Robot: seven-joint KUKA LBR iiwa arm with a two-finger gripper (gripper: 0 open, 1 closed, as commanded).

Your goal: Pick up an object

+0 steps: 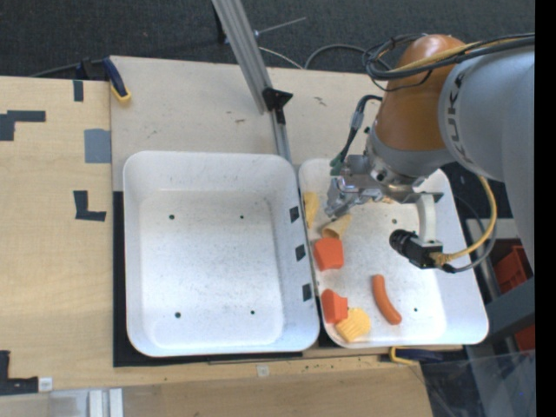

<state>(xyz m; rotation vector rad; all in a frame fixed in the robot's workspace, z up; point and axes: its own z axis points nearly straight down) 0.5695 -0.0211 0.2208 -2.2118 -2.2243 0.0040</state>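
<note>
Two white bins (208, 168), pincer (337, 205) over right one — orange block (328, 254) below.

arm: grey with an orange band (421, 68), it reaches in from the right over the right bin (460, 320)
gripper (340, 205): low over the far left part of the right bin, just above a tan piece (335, 227)
right bin holds: orange block (328, 254), second orange block (334, 305), yellow ridged piece (354, 325), orange sausage shape (386, 300)
left bin (139, 181): white, beside the right one
</note>
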